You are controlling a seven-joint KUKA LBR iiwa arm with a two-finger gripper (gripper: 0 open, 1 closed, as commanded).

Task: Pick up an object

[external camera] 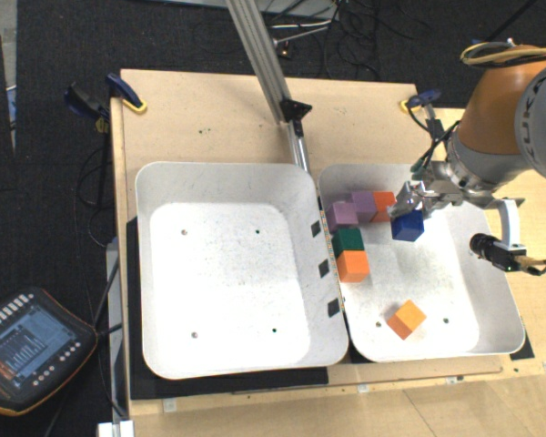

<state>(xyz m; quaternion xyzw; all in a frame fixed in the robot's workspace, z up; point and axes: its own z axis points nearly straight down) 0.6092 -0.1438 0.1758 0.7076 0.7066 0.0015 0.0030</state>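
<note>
Sitting at the lower left of the frame, nearest the camera, a teach pendant [23,349] with a lit screen, off the tabletop [364,107]. Lying side by side on that tabletop, two shallow white bins: the left bin [227,271] at centre, the right bin [464,326] at centre right. Resting in the right bin near its lower edge, an orange block [406,320], tilted, well apart from the rest. Standing along the right bin's left wall, an orange cube [353,266] touching a green cube [348,240] just above it. Sitting above those, a purple block [345,213], a second purple block [363,201] and a red-orange block [383,205], all packed close together.

Reaching in from the right of the frame, the grey arm with its orange band [496,107]. Hanging over the upper middle of the right bin, the tool [408,209], clamped on a blue cube [408,226]. Showing just below the fingers, the blue cube, just beside the red-orange block; not possible to tell whether lifted or touching the bin floor.
</note>
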